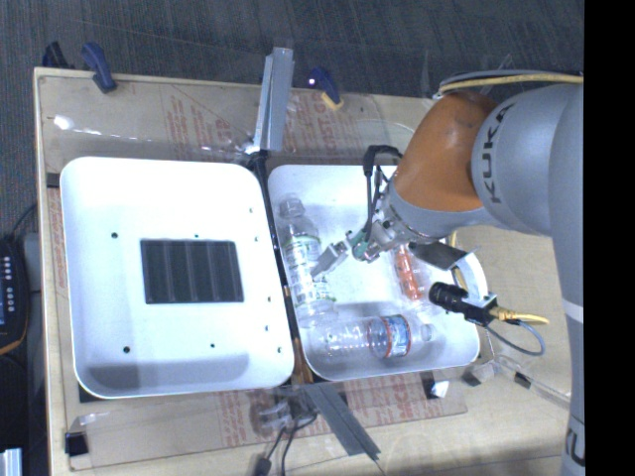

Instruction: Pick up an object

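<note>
end effector [342, 251] seen low over the right bin [342, 181], finger state cannot be told | clear bottle [301, 251] lies just left of it, upright along the bin's left wall | second clear bottle [377, 335] lies below it | orange-tinted bottle [406, 271] just to its right | left bin [169, 191] well apart

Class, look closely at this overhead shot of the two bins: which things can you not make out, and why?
- Gripper in the camera view: too small and blurred to tell how it stands.
- Orange item in the right bin: partly under the arm, too blurred to identify.
- Bottle label: too small to read.
</note>
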Motion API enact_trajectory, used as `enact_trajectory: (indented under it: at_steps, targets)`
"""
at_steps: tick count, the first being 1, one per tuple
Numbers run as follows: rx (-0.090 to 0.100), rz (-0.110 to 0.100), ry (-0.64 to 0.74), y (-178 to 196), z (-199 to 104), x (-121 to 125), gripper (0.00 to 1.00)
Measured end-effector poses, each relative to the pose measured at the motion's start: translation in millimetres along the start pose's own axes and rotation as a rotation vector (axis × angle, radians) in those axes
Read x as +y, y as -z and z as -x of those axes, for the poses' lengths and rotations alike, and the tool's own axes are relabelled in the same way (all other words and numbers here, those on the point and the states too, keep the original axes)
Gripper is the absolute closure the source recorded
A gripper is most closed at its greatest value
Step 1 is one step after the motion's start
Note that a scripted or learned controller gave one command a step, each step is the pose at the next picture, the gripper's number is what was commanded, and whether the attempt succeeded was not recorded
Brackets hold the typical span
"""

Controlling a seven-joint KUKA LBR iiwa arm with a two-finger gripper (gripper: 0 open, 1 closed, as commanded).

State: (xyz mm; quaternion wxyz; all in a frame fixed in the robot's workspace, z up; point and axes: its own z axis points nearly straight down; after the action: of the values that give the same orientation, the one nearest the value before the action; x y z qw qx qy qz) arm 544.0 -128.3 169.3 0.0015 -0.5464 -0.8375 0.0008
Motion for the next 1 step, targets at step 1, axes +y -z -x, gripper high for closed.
enact_trajectory:
  at_steps: [1]
  targets:
    - [0.002,-0.002,-0.218,-78.7,-2.2,-25.7,0.0]
